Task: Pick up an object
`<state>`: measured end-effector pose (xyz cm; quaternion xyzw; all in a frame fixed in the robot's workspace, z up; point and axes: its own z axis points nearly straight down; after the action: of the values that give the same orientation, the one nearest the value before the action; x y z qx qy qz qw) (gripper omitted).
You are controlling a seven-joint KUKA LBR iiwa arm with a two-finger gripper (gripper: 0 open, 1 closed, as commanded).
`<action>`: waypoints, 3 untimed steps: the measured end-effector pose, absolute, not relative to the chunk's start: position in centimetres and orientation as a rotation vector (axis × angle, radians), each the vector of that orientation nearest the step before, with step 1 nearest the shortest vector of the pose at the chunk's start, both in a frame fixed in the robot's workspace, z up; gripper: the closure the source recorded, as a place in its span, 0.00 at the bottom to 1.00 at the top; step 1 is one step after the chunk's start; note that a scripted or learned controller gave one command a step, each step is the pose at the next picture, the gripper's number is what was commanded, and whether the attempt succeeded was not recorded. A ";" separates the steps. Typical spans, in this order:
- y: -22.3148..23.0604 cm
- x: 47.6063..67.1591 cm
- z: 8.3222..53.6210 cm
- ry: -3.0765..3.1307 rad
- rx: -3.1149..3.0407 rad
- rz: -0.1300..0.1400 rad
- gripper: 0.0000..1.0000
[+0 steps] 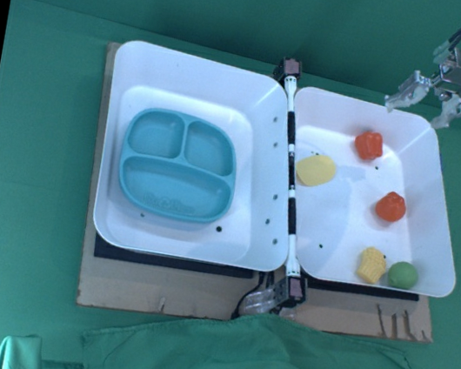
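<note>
My gripper (421, 102) hangs above the far rim of the right bin (438, 207), open, with nothing between its fingers. Inside that bin lie a pale yellow lemon-shaped piece (315, 169) near the divider, a red piece (368, 145) toward the back, another red piece (391, 207) in the middle right, a yellow corn piece (372, 265) and a green ball (403, 274) side by side at the front right corner. The nearest object to my gripper is the back red piece, below and left of it.
The left bin (126, 72) holds a light blue divided plate (179, 165) with three compartments. A black and white hinge strip (290, 176) runs between the bins. Both bins rest on a cardboard sheet (150, 289); green cloth covers the bench around them.
</note>
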<state>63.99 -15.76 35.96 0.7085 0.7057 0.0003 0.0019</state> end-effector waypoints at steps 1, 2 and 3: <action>-15.8 64.0 36.0 2.214 2.223 0.001 0.00; -15.3 63.9 30.1 2.218 2.225 -0.004 0.00; -16.5 64.0 24.9 2.216 2.226 -0.003 0.00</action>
<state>63.99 -16.51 24.92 0.7087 0.7055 -0.0009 0.0005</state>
